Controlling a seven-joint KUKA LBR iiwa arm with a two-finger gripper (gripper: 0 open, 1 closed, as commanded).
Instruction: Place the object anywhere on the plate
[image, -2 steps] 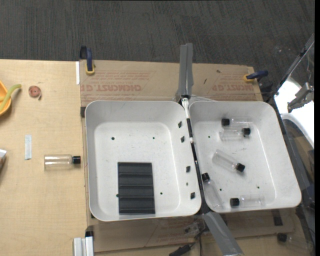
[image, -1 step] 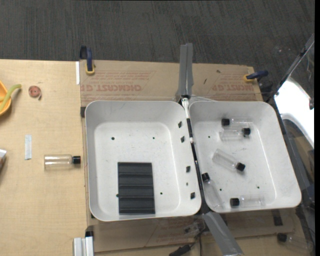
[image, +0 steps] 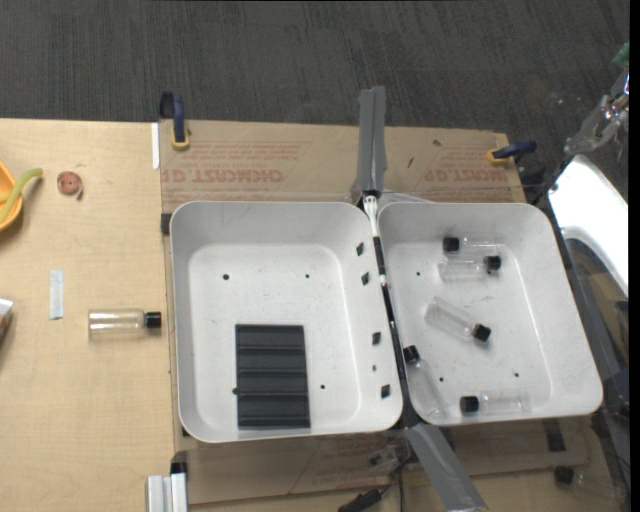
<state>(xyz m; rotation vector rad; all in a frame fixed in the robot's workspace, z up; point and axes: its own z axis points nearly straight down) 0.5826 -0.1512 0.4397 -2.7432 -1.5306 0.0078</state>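
A black ribbed plate lies flat in the front part of the left bin. Several clear vials with black caps lie in the right bin. Two of them rest close together near the back. A tilted vial lies at the middle, and another lies by the front wall. A small black cap sits against the left wall. A white, rounded part of the arm shows at the right edge, outside the bins.
On the wooden bench to the left lie a loose vial, a small white strip, a red disc and an orange bowl. Clamps hold the cardboard behind the bins.
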